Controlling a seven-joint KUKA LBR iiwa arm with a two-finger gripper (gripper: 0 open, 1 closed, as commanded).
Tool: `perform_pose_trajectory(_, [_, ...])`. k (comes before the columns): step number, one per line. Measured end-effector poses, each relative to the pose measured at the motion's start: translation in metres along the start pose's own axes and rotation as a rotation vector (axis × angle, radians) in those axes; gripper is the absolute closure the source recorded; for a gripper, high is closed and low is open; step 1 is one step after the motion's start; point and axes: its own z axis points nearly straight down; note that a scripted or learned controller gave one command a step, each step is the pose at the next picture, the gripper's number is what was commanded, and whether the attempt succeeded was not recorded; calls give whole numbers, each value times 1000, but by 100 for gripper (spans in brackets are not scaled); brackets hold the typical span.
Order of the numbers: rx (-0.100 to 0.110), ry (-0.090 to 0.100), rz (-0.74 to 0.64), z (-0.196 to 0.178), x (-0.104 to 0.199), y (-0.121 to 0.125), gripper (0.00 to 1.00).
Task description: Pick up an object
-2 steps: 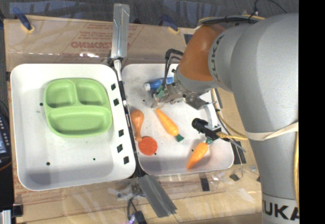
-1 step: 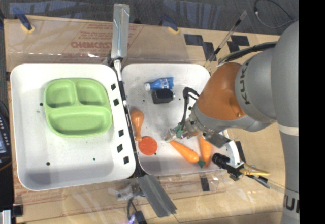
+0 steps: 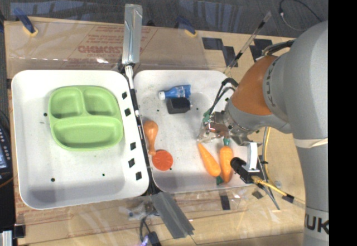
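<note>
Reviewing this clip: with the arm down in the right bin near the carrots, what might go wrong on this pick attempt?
1. Two carrots lie side by side just below the gripper; a grasp may catch both or push one off.
2. They lie close to the bin's front wall, so a nudged carrot could jam against it.
3. Loose cables hang by the wrist and may snag on the way up.

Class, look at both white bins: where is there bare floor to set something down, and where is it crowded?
Left bin: bare floor below the green tray and along its left wall. Right bin: a bare patch mid-floor, between the orange peg, the black block and the carrots. Crowded: the right side, where the gripper sits above the carrots.
</note>
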Motion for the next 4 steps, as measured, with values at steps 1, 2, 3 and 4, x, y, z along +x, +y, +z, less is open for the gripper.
perform_pose_trajectory(1, [0, 1, -2, 0, 1, 0, 0])
perform_pose_trajectory(2, [-1, 2, -41, 0, -15, -52, 0])
perform_pose_trajectory(3, [-2, 1, -48, -11, -15, -51, 100])
perform_pose_trajectory(4, [0, 0, 61, 1, -4, -37, 100])
